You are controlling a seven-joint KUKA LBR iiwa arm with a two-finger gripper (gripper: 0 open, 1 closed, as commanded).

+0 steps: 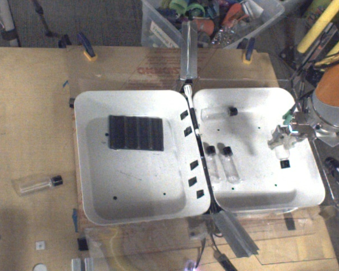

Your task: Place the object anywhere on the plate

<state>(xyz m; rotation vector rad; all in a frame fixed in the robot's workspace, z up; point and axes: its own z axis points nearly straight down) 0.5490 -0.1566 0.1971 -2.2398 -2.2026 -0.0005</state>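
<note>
The gripper (282, 137) hovered at the frame's right, its grip impossible to tell, while the vials (221, 161) lay left of it, long axes vertical, and the black plate (135, 133) farther left.

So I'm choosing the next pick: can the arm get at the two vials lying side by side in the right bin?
Probably yes: the gripper hangs over that bin, and nothing covers the vials.

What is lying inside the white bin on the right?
The right bin holds three clear vials with black caps: one near its back wall, two side by side. The gripper hides the floor beneath it.
</note>
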